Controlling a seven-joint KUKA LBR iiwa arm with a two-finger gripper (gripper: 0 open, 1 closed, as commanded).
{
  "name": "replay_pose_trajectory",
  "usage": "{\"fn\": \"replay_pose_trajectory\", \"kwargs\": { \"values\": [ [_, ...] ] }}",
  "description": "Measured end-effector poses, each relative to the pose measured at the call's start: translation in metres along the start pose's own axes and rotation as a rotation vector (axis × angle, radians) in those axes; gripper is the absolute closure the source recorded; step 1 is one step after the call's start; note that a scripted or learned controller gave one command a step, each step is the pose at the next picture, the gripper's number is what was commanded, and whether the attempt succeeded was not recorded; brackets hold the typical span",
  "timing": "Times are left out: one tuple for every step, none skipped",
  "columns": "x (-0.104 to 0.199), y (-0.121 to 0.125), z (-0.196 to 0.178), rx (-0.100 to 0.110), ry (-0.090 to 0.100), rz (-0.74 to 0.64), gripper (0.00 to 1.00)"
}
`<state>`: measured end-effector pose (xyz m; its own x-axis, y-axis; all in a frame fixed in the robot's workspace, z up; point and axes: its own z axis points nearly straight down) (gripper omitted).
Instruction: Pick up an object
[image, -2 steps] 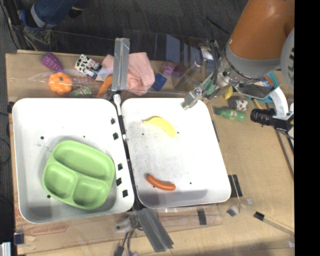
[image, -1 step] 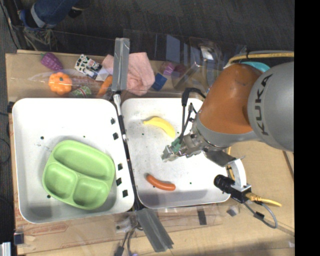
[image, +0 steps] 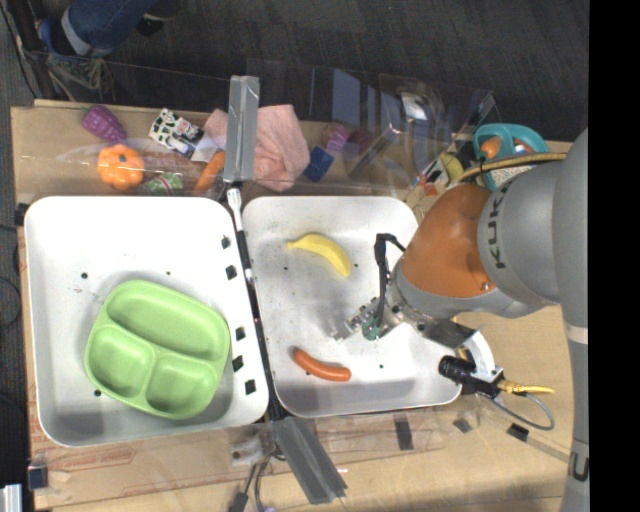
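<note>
The hand (image: 366, 325) hangs low inside the right-hand white bin (image: 400, 215), a little right of the bin's middle, at the end of the grey arm (image: 530, 240) with its orange band that reaches in from the right. The view looks down on it at a slant and its tip is small and partly shadowed, so whether it is wide or narrow I cannot tell; nothing is visibly caught in it.

By that reading the task has hardly begun: no object is lifted, and both candidates in this bin lie flat on the bin floor. What is left is the whole of the pick, meaning settling over one item, closing on it and raising it clear.

The red-orange sausage-like toy (image: 321, 366) lies near the front wall of the bin, below and to the left of the hand, close but apart from it. The banana (image: 322, 251) lies toward the back of the same bin, above and left of the hand, somewhat farther off. The hand sits roughly between the two, touching neither.

The left bin (image: 60, 220) holds a green divided tray (image: 157, 347), well apart from the hand.
</note>
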<state>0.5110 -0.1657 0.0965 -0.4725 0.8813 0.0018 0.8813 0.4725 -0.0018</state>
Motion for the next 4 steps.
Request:
{"fn": "replay_pose_trajectory", "kwargs": {
  "values": [
    [-0.108,0.110,0.003,-0.004,-0.005,0.017,1.00],
    [-0.085,0.120,-0.112,-0.004,-0.004,0.303,1.00],
    [0.025,0.029,-0.007,0.002,0.002,0.105,1.00],
    [0.025,0.029,-0.007,0.002,0.001,0.106,0.00]
  ]
}}
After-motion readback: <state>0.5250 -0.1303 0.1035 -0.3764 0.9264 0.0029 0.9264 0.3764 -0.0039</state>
